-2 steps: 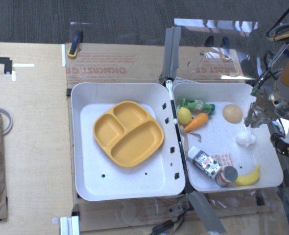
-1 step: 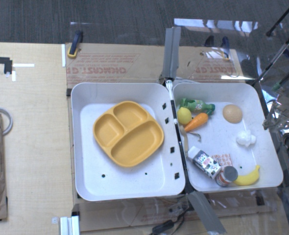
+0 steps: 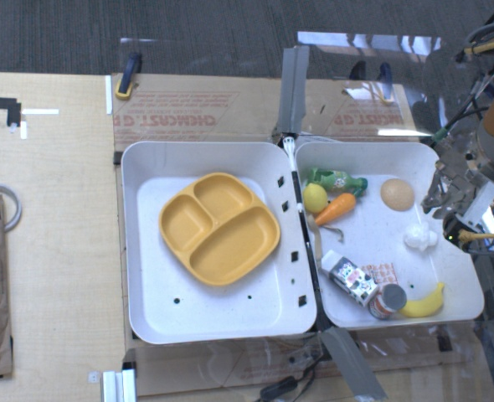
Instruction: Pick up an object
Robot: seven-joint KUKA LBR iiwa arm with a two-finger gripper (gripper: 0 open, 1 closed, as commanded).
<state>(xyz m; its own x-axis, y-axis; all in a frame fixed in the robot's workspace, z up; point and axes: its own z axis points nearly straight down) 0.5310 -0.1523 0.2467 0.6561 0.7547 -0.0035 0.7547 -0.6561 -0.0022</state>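
Fingers of the gripper (image 3: 448,198), as I view them at the right bin's (image 3: 473,287) far edge: I cannot tell their state. Nearest, one white crumpled object (image 3: 420,238) and one tan egg-shaped object (image 3: 398,193). Beyond: one carrot (image 3: 335,208), one lemon (image 3: 314,197), one banana (image 3: 424,301), one printed carton (image 3: 351,278), lettering unreadable. Left bin (image 3: 146,308): one yellow divided plate (image 3: 220,227). Cardboard (image 3: 180,107) reads "CHEMCAST".

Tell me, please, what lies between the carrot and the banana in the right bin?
In the camera view, between the carrot and the banana lie a small printed carton and a can touching the banana.
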